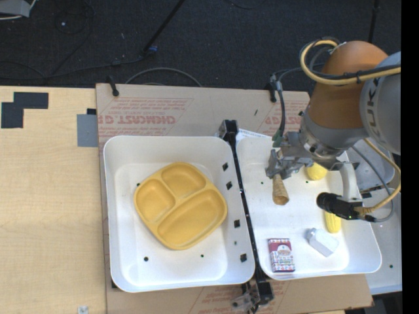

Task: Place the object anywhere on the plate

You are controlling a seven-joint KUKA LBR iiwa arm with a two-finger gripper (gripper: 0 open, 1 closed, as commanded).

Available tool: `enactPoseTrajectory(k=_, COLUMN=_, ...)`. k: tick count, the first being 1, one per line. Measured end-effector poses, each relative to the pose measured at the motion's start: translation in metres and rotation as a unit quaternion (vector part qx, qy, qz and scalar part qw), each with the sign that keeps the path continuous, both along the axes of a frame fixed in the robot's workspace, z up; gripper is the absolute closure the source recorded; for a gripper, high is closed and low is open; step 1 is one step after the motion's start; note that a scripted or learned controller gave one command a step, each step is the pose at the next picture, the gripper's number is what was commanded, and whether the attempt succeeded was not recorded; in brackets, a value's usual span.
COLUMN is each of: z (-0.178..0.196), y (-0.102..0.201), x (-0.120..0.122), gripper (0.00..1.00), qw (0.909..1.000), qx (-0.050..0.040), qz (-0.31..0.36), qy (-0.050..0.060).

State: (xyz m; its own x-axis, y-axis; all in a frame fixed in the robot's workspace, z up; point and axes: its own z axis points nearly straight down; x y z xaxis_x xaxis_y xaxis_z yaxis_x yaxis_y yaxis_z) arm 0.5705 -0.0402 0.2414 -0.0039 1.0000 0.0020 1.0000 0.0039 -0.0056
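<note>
Tool [283, 170] of the grey arm hangs low in the right white bin [366, 257] with a brown cork-like stick [280, 190] poking out just under it, maybe pinched there, though I cannot tell, and the yellow three-part plate [181, 205] waits far off to its side in the other bin [124, 254].

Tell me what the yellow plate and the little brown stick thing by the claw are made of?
The yellow plate looks like moulded plastic: smooth, one even colour, with three pressed-in sections and a soft sheen. The brown stick, just under the claw, looks like cork or wood: dull, tan and slightly speckled. It is too small to tell which.
</note>
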Motion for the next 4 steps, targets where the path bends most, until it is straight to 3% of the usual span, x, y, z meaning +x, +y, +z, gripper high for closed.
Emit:
enactPoseTrajectory(k=3, z=-0.022, y=0.157, x=-0.003, gripper=1.00, qw=1.0000, qx=-0.0007, qz=0.000, qy=0.001)
enactPoseTrajectory(k=4, z=-0.021, y=0.155, x=-0.002, gripper=0.00, qw=1.0000, qx=-0.0013, qz=-0.001, qy=0.000)
